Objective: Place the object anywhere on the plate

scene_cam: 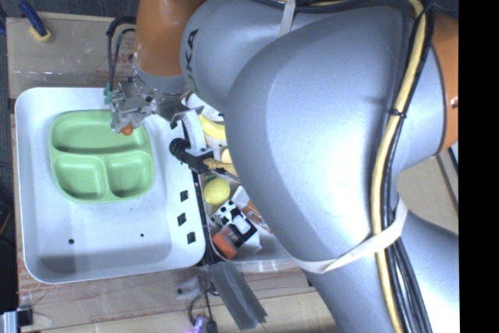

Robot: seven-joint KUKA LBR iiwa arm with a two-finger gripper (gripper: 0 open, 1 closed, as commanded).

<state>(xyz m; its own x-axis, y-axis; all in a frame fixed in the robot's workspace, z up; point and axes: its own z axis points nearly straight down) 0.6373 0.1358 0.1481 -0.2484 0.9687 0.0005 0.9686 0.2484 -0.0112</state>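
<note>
The grey arm (327, 129) filled most of the right and centre of the frame, its big rounded housing nearest the camera, with a yellow-and-black cable (401, 90) running along its right side. Below it, at lower centre, a grey bracket (238, 296) jutted out at the bench edge.

Partly hidden under the arm, the right bin (257, 257) held a yellow ball-like item (216, 190), a black-and-white patterned piece (232, 218) and something orange (224, 244) close together near the divider between the bins.

Farther left lay the left bin (93, 246), and in its upper half sat the green plate (101, 154), a three-compartment tray. The orange band (161, 19) of the arm stood at upper centre, and beneath it the gripper (125, 121) hung over the plate's upper right rim. A small orange object (127, 130) showed at the fingertips, right at the edge of the plate's large upper compartment. It appeared to sit between the narrowly set fingers, though whether it touched the plate could not be told.

At the far upper left, a blue-and-yellow clamp (33, 19) rested on the wooden bench (70, 43).
</note>
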